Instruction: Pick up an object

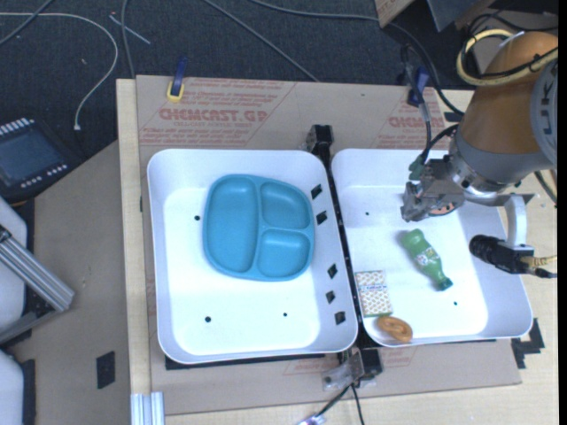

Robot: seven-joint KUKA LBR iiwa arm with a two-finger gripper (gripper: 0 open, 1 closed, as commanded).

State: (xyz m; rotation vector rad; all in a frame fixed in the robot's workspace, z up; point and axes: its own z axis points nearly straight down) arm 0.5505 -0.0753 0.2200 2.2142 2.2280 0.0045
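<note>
Two white bins sit side by side on a cardboard-covered bench (266, 104) over dark carpet strewn with cables; the left bin (177, 308) holds a blue divided plate (259, 227); the right bin (496, 312) holds a green bottle (424, 258), a patterned packet (373, 292) and a brown pastry (395, 328); the gripper (423, 204) hovers just above the bottle.
</note>
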